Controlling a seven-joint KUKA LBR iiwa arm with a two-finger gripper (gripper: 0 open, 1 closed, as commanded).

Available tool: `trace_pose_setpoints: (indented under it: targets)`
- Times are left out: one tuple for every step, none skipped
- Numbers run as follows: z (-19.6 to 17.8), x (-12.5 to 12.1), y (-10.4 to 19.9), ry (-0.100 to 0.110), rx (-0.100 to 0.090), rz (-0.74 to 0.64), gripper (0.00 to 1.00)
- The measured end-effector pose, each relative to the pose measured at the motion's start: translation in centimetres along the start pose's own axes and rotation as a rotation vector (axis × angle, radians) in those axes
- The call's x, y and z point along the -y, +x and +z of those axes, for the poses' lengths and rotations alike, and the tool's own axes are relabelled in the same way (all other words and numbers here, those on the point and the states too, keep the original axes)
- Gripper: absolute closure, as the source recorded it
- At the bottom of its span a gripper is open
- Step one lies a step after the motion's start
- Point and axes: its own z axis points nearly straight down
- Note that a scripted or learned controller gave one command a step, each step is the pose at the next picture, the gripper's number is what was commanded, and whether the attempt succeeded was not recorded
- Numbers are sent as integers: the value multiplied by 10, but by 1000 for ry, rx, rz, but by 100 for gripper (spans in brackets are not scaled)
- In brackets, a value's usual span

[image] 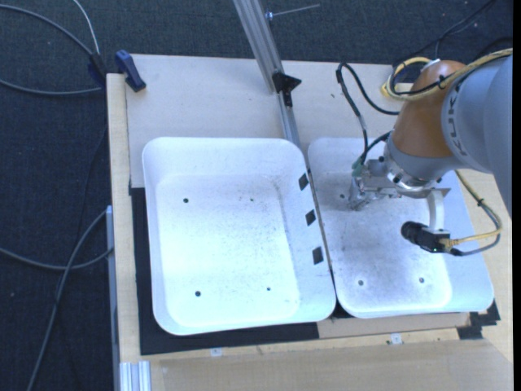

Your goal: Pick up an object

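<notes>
- At the far left of the pale wooden bench (203, 96), a small blue clamp (129, 69) sits on its top corner.
- Next comes the left shallow white plastic bin (163, 169), speckled with dark flecks.
- A slanted grey metal pole (260, 39) rises behind the bins.
- Low in the right white bin (383, 292), the end effector (358, 198) hangs from the grey, orange-banded arm (440, 120); whether its fingers are open or closed, I cannot tell, and no object to pick up is discernible near it.
</notes>
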Motion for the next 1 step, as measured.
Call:
trace_pose_setpoints:
  targets:
    - [-10,0,0,-1,0,0,100]
